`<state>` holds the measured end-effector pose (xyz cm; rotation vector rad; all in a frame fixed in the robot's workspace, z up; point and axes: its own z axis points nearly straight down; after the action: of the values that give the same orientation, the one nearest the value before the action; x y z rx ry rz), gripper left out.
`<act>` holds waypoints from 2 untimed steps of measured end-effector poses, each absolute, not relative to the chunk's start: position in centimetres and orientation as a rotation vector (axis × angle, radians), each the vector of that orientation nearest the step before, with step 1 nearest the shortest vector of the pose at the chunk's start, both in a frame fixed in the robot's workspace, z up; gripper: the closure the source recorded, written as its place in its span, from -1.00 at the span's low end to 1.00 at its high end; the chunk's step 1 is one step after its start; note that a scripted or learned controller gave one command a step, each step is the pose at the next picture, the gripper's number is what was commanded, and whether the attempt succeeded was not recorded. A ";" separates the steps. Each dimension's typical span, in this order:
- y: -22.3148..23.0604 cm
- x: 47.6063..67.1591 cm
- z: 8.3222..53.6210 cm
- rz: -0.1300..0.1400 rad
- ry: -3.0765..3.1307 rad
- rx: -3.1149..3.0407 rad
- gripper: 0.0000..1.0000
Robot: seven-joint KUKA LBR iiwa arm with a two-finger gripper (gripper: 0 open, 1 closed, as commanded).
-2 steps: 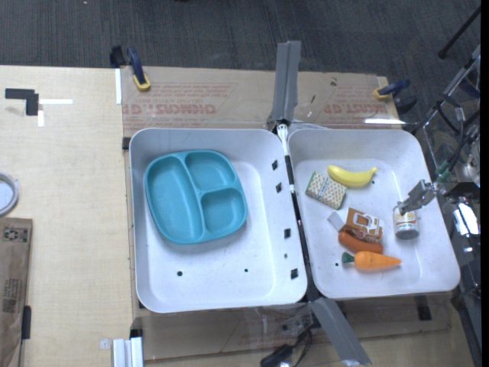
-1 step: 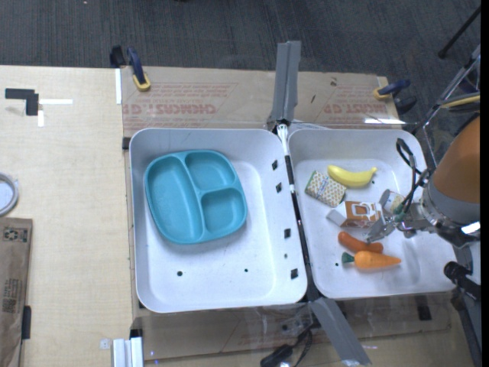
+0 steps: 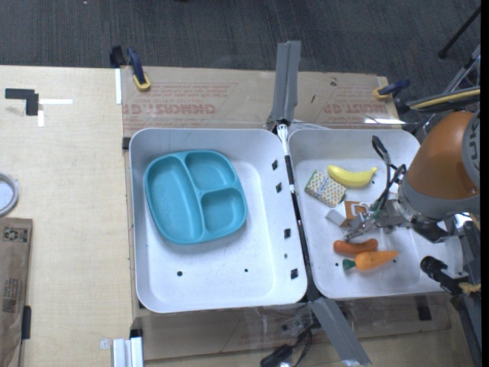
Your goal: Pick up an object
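Gripper point(image 3: 365, 224) low in the right bin point(image 3: 405, 281), above the sausage point(image 3: 355, 245); jaws' state unclear. Nothing lifted yet; grasp remains.

Evenly and brightly lit from overhead, soft and diffuse. Faint shadows only, hugging the white bins point(image 3: 218, 297) left of the pincer point(image 3: 365, 222). Mild glare on the bin floors. Slightly soft overall, grainy over the dark floor point(image 3: 229, 14) beyond.
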<state>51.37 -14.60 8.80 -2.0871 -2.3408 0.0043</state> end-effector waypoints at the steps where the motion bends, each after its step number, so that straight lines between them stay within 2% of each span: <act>1: -13.4 56.7 8.8 0.005 -2.238 -2.199 -1.00; 2: -13.5 56.6 9.4 0.012 -2.237 -2.195 1.00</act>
<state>56.64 -13.49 9.44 -2.1948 -2.2366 0.0124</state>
